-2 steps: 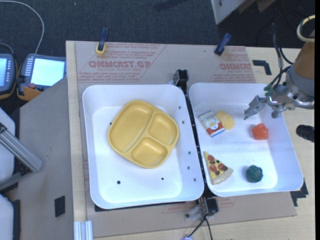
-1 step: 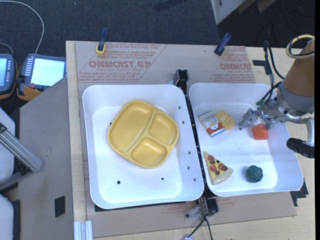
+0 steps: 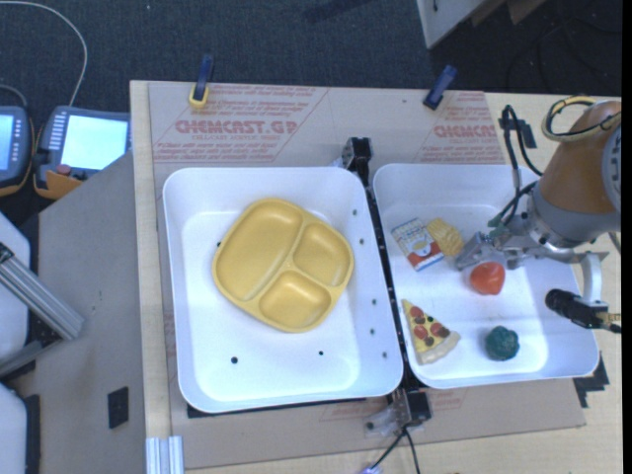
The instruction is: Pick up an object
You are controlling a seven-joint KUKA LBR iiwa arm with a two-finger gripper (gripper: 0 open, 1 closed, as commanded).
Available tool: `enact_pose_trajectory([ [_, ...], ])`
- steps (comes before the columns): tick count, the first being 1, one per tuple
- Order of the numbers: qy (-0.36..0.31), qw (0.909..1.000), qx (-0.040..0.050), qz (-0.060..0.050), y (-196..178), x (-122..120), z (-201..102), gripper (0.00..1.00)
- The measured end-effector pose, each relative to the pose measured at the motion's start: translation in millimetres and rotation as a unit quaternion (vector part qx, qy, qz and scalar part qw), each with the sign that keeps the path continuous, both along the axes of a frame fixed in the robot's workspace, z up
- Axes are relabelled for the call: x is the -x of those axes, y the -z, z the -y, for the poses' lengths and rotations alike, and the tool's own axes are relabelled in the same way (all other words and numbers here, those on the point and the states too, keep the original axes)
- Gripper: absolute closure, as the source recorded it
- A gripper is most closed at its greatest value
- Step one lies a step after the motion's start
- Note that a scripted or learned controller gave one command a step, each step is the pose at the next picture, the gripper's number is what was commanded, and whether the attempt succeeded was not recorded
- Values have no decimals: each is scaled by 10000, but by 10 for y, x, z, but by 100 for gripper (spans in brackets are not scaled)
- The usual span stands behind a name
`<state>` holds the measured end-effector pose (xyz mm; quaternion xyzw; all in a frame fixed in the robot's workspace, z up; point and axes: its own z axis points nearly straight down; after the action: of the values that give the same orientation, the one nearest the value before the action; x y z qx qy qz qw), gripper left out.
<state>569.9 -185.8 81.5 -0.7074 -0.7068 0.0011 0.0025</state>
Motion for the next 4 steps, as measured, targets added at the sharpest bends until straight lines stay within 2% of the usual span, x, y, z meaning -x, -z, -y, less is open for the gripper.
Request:
enact_pose_trajectory([
  [1, -2, 10000, 15, 37, -139, -19, 6, 100],
  [2, -8, 10000, 26, 64, -752, -96, 60, 100],
  [3, -14, 10000, 22, 60, -1275, -53, -22, 100],
  [4, -11, 10000, 19, 49, -1452, -64, -20, 100],
])
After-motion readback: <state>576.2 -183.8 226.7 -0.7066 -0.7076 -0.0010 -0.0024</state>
